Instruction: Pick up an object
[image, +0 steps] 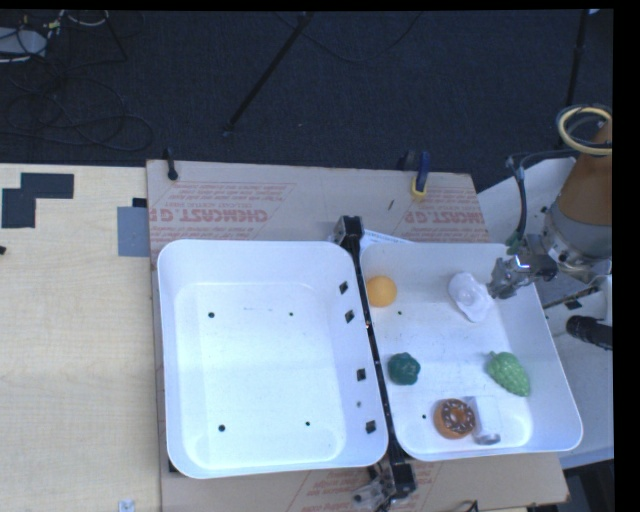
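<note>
Your gripper (503, 272) hovers beside the clear cup (468, 296); I cannot tell its state. Centre over the cup before descending.

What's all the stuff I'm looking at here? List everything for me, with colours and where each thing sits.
white bins: two, side by side on the bench
orange ball: one, right bin, far left corner
clear plastic item: one, whitish, right bin, far side
dark green object: one, right bin, left of middle
light green bumpy object: one, right bin, right side
donut: one, brown and orange, right bin, near edge
cardboard sheet: one, tan with red print, under the bins
blue clamp: one, yellow tip, cardboard's far edge
gripper: one, metallic, at the right bin's far right rim
</note>
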